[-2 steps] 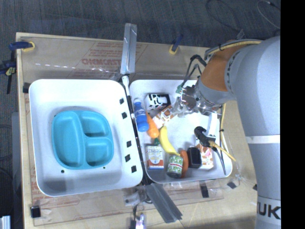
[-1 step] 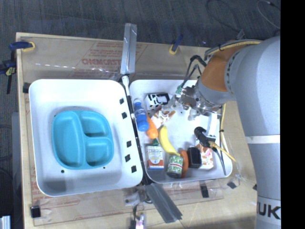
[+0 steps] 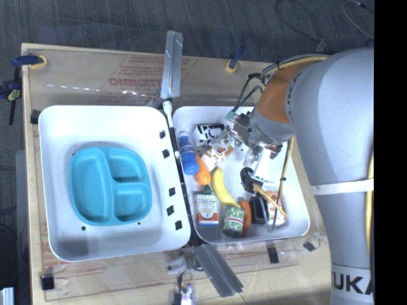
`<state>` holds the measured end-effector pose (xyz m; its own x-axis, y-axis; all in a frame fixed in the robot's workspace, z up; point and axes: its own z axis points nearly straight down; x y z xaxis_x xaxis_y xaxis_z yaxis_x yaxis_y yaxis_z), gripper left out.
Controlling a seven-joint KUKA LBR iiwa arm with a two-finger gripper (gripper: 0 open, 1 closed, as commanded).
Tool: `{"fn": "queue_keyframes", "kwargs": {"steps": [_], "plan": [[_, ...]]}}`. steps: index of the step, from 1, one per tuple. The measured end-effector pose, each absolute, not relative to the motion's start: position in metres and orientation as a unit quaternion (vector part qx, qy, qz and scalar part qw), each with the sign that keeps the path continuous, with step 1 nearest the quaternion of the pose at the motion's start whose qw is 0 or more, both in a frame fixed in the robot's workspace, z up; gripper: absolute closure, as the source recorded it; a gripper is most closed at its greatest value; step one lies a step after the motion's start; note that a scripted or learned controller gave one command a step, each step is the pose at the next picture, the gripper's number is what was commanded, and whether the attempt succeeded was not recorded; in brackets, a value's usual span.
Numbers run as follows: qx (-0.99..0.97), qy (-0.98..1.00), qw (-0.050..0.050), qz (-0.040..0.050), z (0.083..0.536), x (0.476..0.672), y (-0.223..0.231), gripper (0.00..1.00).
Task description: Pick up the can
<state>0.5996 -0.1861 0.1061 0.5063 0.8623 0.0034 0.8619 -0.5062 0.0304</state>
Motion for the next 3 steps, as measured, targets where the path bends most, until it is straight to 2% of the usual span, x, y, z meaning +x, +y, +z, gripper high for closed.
{"fn": "queue_keyframes", "kwargs": {"steps": [1, 2, 3], "plan": [[0.866, 0.500, 0.014, 0.0139, 0.120, 0.604, -0.184, 1.00], [0.811, 0.585, -0.002, -0.0015, 0.223, 0.628, -0.190, 1.00], [0.811, 0.585, -0.002, -0.0018, 0.223, 0.628, -0.189, 0.00]]}}
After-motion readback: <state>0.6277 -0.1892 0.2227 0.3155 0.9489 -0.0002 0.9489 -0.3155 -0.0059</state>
